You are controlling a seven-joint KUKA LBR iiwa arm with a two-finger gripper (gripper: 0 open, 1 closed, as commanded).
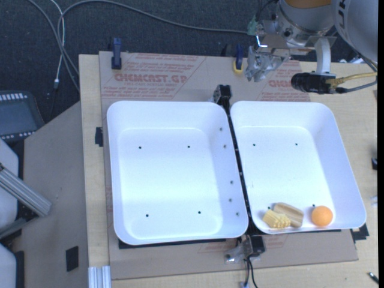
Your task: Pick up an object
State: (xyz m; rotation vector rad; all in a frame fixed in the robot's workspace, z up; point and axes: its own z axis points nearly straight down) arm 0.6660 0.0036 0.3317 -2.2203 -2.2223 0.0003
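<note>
Gripper point(259, 71) hangs beyond the right bin's point(336, 131) far edge; jaw state: can't tell.
Your orange ball point(322, 215), corn cob point(276, 219), tan piece point(290, 210) lie along its near edge, well apart.

gripper point(259, 71) hangs above right bin point(336, 131) holding orange ball point(322, 216).

A pale wood tabletop point(90, 161) sits on dark carpet point(36, 47). White cables point(57, 17) trail over the carpet beyond the tabletop's far edge (one loops left). Left of the tabletop lie a dark panel point(18, 114) and a metal rail point(24, 194).
</note>
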